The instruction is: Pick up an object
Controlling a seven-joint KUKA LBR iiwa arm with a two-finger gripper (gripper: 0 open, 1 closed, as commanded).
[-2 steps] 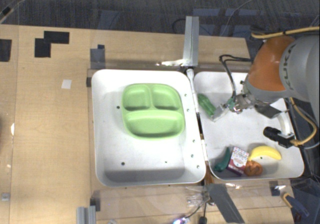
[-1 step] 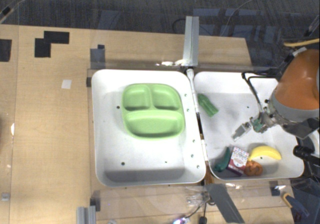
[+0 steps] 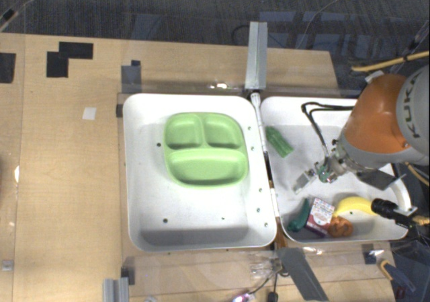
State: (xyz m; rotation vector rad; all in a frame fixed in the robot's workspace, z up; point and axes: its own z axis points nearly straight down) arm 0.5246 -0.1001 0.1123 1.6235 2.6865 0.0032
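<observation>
Camera view, end effector low in right bin, finger state unclear, green block nearby, banana below.

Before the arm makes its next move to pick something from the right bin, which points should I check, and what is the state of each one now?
1. Gripper over the right bin: ok.
2. Gripper free of any object: ok, nothing shows between its fingers.
3. Finger opening: cannot tell, too small and blurred.
4. Targets present: ok, green block, banana, small box and teal piece lie in the bin.
5. Gripper directly above a target: not ok, bare floor lies under it.
6. Lower items separated: not ok, they crowd together near the front wall.
</observation>
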